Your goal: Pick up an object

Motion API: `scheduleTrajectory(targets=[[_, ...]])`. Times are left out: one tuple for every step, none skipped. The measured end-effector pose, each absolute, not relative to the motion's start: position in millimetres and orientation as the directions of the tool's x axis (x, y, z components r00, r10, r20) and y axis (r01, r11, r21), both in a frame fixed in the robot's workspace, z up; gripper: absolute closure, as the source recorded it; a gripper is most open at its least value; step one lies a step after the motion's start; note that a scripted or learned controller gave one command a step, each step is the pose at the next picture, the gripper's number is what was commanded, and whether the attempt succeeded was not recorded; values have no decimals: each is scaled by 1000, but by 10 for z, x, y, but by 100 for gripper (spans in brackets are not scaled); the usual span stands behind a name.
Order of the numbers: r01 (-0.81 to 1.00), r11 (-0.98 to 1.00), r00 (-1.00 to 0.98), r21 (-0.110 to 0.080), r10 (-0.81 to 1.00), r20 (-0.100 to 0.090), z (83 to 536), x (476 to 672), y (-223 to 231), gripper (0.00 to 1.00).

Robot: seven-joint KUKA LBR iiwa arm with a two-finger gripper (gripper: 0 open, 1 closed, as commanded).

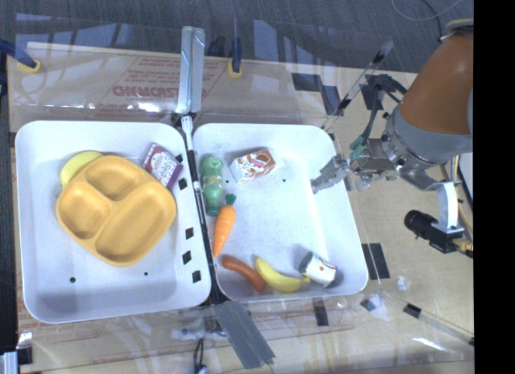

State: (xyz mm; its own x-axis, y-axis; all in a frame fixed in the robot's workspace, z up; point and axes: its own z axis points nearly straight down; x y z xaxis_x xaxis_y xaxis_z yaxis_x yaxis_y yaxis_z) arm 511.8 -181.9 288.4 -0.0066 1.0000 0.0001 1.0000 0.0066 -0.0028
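The right bin point(338, 228) holds a red and white carton point(254, 164), a green toy bottle point(212, 181), a carrot point(224, 228), a red sausage point(242, 273), a banana point(280, 277) and a small white and red piece point(319, 269). My gripper point(328, 176) hangs over the bin's right rim, pointing down and left. It is well to the right of the carton and above the banana end of the bin. Nothing shows in its grasp.
The left bin point(48, 284) carries a yellow divided plate point(117, 206), a yellow round piece point(76, 165) peeking from under it and a maroon packet point(162, 164). A metal divider bar point(191, 67) stands between the bins at the back. Cables and a black fitting point(434, 232) lie to the right.
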Motion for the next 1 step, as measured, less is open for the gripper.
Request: scheduleTrajectory(targets=[[994, 106, -106, -4, 994, 0, 1928, 5057, -989, 0]])
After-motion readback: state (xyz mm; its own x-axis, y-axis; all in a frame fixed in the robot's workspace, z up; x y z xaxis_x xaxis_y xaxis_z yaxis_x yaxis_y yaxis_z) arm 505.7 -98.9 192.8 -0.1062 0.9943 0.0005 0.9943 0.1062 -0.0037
